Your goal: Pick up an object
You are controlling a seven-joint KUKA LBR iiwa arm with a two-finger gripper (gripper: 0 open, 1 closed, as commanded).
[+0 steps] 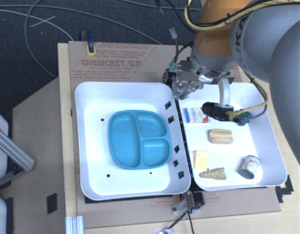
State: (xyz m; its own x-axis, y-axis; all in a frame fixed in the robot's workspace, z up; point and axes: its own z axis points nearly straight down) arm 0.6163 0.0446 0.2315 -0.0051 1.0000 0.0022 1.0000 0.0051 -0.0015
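Approach step: hand, grip state cannot tell, poised at right bin rim; next, descend onto bread roll.

red print reading "chemcast gp" runs along the brown paper-faced board behind the left white bin; smaller lines around it are too blurred to read, as are the small packet and can.
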